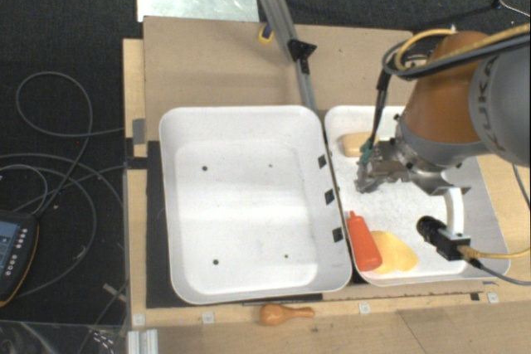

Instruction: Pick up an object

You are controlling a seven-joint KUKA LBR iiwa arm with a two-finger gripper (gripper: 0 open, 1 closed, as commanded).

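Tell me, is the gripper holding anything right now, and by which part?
Cannot be told. The gripper sits low in the right bin, and nothing is visibly in it.

On the grey arm (498,108), just right of its orange band (440,95), some pale letters of a brand name show, cut off and not fully readable.
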